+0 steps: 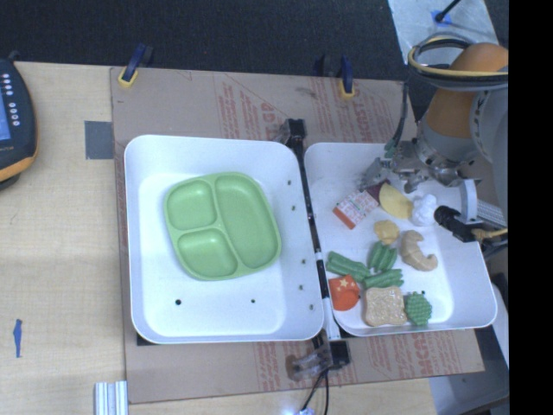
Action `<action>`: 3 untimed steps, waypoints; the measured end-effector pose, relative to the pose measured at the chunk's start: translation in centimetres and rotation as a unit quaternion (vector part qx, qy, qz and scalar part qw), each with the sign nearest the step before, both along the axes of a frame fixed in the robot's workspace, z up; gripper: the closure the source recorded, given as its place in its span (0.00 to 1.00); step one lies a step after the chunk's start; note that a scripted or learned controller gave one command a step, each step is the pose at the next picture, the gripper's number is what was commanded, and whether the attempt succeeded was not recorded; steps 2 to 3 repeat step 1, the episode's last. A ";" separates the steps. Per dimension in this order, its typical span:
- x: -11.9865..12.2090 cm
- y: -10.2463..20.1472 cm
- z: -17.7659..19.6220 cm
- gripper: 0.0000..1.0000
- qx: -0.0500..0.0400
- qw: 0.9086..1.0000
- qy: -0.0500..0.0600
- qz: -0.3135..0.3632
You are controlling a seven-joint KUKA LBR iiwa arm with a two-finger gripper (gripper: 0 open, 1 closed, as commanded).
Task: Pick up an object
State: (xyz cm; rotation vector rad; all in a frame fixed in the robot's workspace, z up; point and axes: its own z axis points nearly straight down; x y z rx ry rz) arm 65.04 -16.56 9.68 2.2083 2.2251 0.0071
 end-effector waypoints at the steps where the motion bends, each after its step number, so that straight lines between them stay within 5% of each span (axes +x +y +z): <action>1: 0.0 0.1 1.4 1.00 0.000 1.000 -0.002 0.001; 3: 0.0 0.1 1.4 1.00 0.000 1.000 -0.002 0.001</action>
